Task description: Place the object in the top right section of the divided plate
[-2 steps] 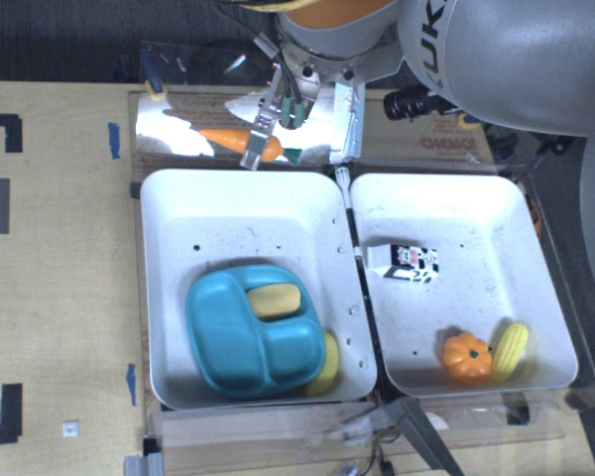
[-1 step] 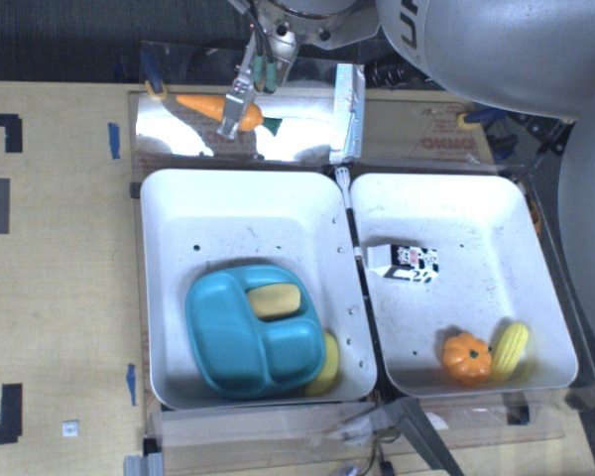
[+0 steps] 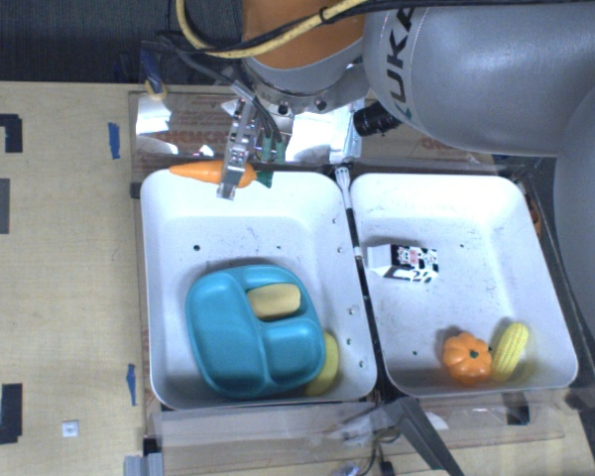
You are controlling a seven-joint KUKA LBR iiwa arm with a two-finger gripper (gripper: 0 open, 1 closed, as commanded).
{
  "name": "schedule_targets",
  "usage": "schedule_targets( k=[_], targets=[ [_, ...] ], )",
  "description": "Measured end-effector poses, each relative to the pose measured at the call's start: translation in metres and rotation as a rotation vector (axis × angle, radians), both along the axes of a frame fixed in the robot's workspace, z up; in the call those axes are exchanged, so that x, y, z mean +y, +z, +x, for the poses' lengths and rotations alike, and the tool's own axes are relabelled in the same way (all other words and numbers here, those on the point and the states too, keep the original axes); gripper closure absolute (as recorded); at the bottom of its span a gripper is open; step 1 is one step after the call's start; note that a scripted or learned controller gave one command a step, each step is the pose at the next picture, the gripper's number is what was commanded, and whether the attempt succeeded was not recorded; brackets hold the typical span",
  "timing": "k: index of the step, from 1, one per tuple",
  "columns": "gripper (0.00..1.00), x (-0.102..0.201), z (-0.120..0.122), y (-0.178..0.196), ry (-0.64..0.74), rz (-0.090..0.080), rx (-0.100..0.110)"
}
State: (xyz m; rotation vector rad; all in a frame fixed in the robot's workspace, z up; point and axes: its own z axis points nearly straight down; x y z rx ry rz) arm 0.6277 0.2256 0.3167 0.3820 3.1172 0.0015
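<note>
Grey arm (image 3: 496, 58) with orange band reaching in from the right, across the far edge of the 2 white bins. Pincer (image 3: 240, 172) low over the far rim of the left bin (image 3: 169, 266), its fingers clamped on the thick end of an orange carrot (image 3: 203, 173); carrot lying crosswise along that rim, tip pointing left, well apart from the plate. Blue divided plate (image 3: 248, 340) resting in the near half of the left bin, slightly tilted, with a pale yellow object (image 3: 276, 300) sitting in its top right section. Yellow-green rounded item (image 3: 326, 363) just beside the plate's near right edge, partly tucked under it. In the right bin (image 3: 456, 216): a small white card with black marks (image 3: 409, 262) near the middle, a small orange pumpkin (image 3: 467, 356) touching a yellow corn cob (image 3: 509, 348) toward the near right corner. Light wooden worktop (image 3: 59, 266) to the left, with black and blue tape marks
</note>
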Motion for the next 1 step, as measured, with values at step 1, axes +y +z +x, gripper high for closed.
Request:
schedule_targets(
  k=[1],
  targets=[
    [0.0, -0.0002, 0.0004, 0.0014, 0.0, 0.001, -0.002]
  ],
)
